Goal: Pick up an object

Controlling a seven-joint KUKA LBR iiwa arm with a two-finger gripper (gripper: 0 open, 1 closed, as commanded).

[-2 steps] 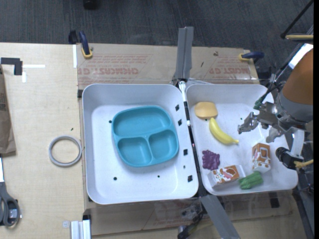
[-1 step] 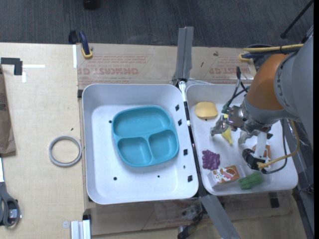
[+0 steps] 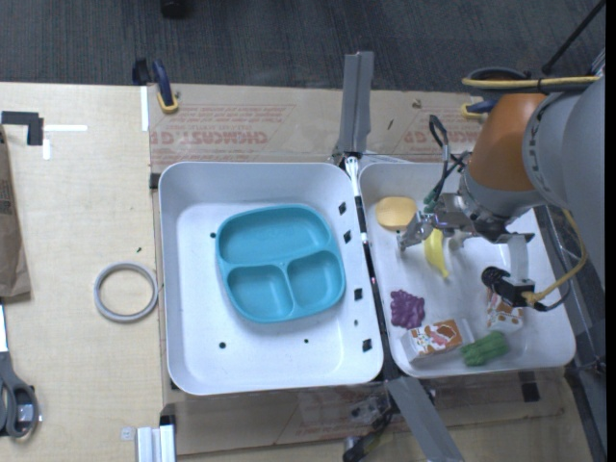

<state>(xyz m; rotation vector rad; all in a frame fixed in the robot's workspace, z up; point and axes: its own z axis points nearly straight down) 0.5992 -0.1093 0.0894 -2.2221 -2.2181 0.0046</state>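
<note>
We are looking down on a robotics lab bench. A grey arm with an orange band is reaching in over 2 shallow white bins sitting side by side on a plywood bench. Printed cardboard is lying under the bins, a clamp is gripping the bench edge, and a roll of tape and scissors are lying loose. Toy food is filling the right bin, and dark carpet is showing beyond.
</note>
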